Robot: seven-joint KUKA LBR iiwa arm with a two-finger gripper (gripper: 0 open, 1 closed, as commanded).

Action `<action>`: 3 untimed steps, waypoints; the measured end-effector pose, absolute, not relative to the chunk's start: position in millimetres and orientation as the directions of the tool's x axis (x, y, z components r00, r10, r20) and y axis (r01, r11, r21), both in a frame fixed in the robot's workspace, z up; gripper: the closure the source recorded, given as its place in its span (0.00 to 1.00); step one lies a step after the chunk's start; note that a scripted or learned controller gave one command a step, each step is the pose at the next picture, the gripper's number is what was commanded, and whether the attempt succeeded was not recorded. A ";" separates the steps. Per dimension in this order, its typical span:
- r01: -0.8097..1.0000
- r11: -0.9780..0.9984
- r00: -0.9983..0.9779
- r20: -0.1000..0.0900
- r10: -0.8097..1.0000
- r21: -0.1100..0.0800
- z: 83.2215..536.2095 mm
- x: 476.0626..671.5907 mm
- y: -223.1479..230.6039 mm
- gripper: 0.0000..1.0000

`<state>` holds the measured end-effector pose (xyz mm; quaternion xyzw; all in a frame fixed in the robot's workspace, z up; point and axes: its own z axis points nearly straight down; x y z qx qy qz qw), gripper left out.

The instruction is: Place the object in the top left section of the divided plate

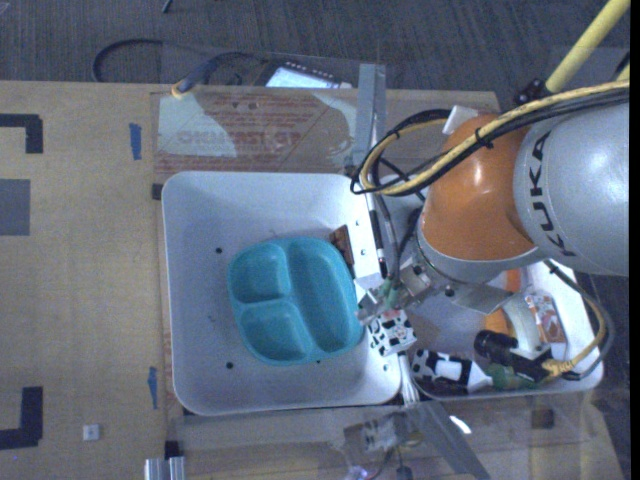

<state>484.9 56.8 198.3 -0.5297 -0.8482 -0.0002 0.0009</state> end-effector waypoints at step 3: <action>0.671 0.742 -0.742 0.002 0.671 -0.001 174.0 478.8 144.3 1.00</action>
